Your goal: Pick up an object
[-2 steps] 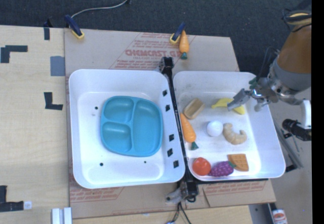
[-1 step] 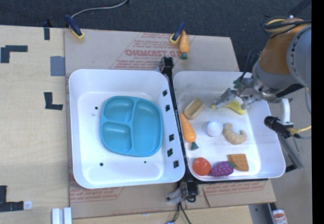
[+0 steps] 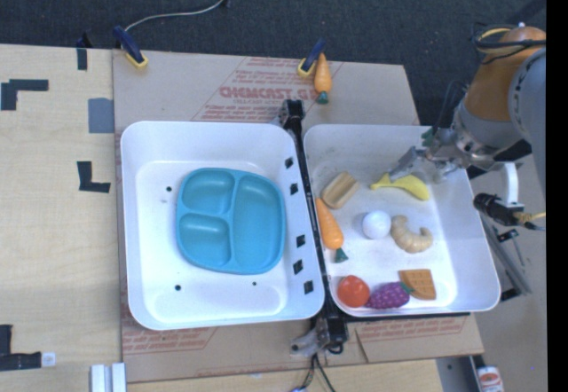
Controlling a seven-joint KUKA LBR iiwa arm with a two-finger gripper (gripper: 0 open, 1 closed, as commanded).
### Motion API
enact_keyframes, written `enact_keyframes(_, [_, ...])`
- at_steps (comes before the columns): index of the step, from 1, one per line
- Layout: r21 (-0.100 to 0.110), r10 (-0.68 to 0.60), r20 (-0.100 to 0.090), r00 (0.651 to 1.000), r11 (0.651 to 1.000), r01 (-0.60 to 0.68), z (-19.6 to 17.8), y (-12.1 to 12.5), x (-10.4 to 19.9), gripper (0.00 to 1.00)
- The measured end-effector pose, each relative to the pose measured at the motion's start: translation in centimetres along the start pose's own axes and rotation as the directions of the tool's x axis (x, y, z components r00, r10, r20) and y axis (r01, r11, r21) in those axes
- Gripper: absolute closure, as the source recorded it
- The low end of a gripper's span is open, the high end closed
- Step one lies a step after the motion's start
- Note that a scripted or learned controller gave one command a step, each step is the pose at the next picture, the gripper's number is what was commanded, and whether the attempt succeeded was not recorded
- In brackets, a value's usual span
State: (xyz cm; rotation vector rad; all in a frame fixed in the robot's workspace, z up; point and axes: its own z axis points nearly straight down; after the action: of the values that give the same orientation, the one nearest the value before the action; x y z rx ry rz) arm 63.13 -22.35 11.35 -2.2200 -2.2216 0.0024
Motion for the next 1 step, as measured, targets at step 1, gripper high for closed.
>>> enact_keyframes(1, [-0.006,-0.002,0.001,1.0,1.0,0.002,2.69,3.86,4.09,0.0])
